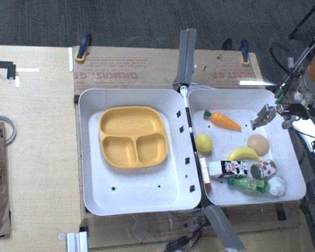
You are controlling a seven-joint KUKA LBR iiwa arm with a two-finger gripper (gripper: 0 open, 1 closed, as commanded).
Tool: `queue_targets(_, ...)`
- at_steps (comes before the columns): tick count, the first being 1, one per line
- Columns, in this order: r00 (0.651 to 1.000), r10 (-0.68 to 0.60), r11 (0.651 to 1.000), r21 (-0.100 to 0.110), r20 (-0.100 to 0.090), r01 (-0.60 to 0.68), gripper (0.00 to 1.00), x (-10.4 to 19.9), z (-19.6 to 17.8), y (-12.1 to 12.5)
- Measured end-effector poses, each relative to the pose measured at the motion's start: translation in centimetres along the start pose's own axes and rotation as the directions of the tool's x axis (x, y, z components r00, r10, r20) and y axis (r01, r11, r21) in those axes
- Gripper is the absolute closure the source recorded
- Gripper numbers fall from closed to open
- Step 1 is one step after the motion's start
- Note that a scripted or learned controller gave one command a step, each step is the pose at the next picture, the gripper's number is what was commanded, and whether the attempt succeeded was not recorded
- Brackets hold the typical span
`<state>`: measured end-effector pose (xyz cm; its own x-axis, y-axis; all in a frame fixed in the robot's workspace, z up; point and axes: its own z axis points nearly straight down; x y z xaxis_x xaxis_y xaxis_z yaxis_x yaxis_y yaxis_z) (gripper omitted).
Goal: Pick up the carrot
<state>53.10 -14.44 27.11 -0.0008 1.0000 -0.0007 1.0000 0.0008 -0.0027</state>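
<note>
1. At the left of your desk (pixel 31 140) sits the left bin (pixel 89 156), holding a yellow divided plate (pixel 132 136) and nothing of the task.

2. Cross the divider (pixel 189 130) between the bins and you reach the right bin (pixel 294 156). The carrot (pixel 224 120) lies in this bin's far-left part, just past the divider and flat on the white floor, with clear space around it.

3. You are looking at a short orange toy carrot, smooth and tapered, with a small green tuft on the end nearest the divider and its point aimed away from it. It lies at a slight slant. Judged from its shape, it would be best taken across its thick middle.

4. Nearer to you than the carrot are a lemon (pixel 203 143) by the divider, then a banana (pixel 245 154), an egg-like ball (pixel 258 144), a small carton (pixel 234 167) and a green bottle (pixel 248 184). None touches the carrot.

5. Farthest from the divider, the gripper (pixel 263 116) hangs over the bin's far-right part, well apart from the carrot and carrying nothing. Whether it is spread or closed you cannot tell at this size.

6. Where you stand: the pick has not begun in any visible sense. The carrot is untouched, so the reach toward the divider, the descent, the closing and the lift all remain.
</note>
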Motion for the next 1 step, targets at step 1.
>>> queue_targets(1,0.996,0.089,0.996,0.000,0.000,-0.089,0.00,-0.36,11.22,5.77)
